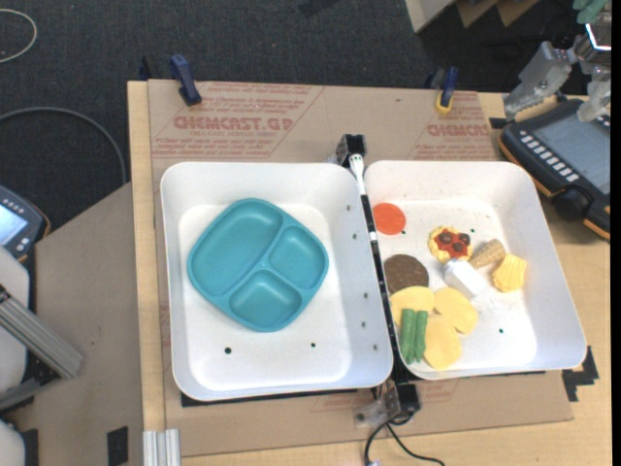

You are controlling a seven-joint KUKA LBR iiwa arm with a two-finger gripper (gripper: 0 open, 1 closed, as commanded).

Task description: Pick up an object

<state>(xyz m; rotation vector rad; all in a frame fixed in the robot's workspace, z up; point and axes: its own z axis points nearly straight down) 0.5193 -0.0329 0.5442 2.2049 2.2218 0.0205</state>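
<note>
Two shallow white bins sit side by side on a brown cardboard sheet (pixel 291 115).

**Left bin** (pixel 184 343): a teal divided plate (pixel 257 263) lies flat near the centre, with three compartments facing up.

**Right bin** (pixel 543 250): a cluster of toy food pieces, the candidates for picking, fills the bin's left and middle.
- An orange disc (pixel 389 218) lies at ten o'clock in the bin, just beside the shared wall.
- A brown disc (pixel 406 271) lies at six o'clock from the orange disc.
- A round red-and-yellow piece (pixel 449 244) lies near the bin's centre. At three o'clock from it are a tan piece (pixel 487 253) and a yellow ridged piece (pixel 509 273).
- A white block (pixel 466 278) touches the tan piece from below.
- Several pale yellow slices (pixel 444 318) overlap toward six o'clock.
- A green strip (pixel 414 333) lies on the left edge of the slices.

**Surroundings:** a blue clamp (pixel 184 79) at eleven o'clock and a yellow-tipped clamp (pixel 446 90) at one o'clock grip the sheet's far edge. A dark handheld control unit (pixel 563 153) rests at two o'clock, outside the right bin.

**Gripper** (pixel 555 69): grey metal, seen at two o'clock in the frame. It is well apart from the bins and touches none of the pieces. It is partly cut by the frame edge and too small for its opening to be told.
</note>
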